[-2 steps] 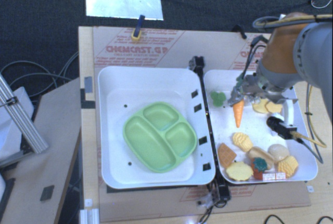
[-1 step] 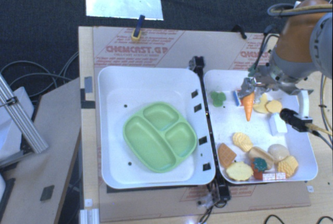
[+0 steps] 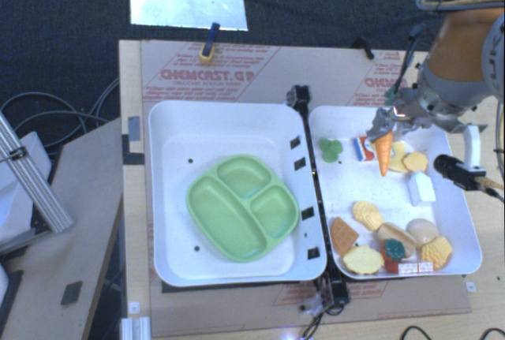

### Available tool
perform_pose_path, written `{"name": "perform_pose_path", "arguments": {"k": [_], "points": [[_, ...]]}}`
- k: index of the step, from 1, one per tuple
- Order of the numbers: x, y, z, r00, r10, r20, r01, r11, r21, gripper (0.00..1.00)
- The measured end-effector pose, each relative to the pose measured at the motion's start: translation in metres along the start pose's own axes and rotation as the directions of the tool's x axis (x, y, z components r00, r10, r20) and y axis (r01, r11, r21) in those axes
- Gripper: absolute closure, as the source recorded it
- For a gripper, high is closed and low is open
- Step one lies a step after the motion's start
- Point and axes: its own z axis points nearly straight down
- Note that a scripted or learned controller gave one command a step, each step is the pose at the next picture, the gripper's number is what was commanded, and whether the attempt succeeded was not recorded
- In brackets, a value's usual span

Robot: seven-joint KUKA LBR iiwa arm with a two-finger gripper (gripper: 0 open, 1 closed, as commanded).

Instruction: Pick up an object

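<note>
- Hand (image 3: pixel 384 128), upper right of frame: closed on the orange toy carrot (image 3: pixel 383 152), which hangs point-down.
- Carrot: probably light, rigid, slick plastic; grip best at the broad top.

Orange toy carrot (image 3: pixel 383 154), cone-shaped, hangs point-down directly under the gripper (image 3: pixel 384 130), its broad top up between the fingers, above the right bin's (image 3: pixel 461 208) upper part. Just left of the gripper lies a small red-white-blue piece (image 3: pixel 364 149); farther left a green broccoli-like piece (image 3: pixel 330 148).
</note>
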Motion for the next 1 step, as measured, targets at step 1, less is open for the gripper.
{"name": "perform_pose_path", "arguments": {"k": [1], "points": [[0.0349,-0.0409,-0.0081,1.000,-0.002,-0.002,0.002,1.000,0.004,1.00]]}}
